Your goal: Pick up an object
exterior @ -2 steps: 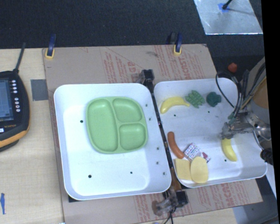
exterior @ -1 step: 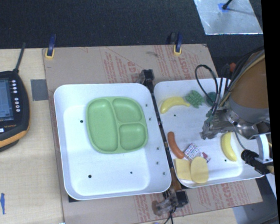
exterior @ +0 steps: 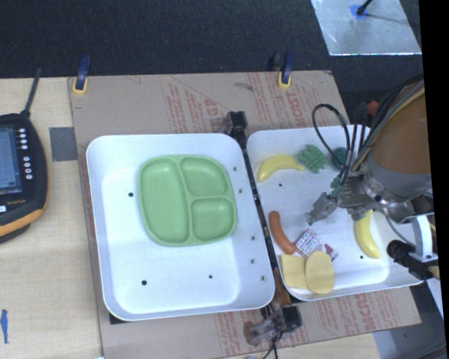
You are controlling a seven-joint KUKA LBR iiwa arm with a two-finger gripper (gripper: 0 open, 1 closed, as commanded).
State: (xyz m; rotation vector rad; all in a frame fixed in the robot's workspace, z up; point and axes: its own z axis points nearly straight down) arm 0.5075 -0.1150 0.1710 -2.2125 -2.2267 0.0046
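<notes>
The left shallow white bin [exterior: 124, 283] holds one pale green plastic plate with three compartments [exterior: 186, 199], lying flat toward its upper middle. The right shallow white bin [exterior: 283, 143] holds two yellow toy bananas, one [exterior: 279, 166] near its upper left and one [exterior: 366, 236] by its right side, a green leafy toy vegetable [exterior: 312, 158], a reddish-brown toy sausage [exterior: 281, 233] along its left wall, a small red-and-white packet [exterior: 310, 243], and pale yellow slices [exterior: 308, 273] at the lower edge. The gripper [exterior: 320, 209] hangs low over the middle of this bin, between the bananas, just above the packet; whether it is open or closed I cannot tell. Both bins rest on brown cardboard [exterior: 164, 102] clipped to the wooden desk [exterior: 41, 305]. A handheld control pendant with a screen [exterior: 4, 177] lies at the desk's left.
</notes>
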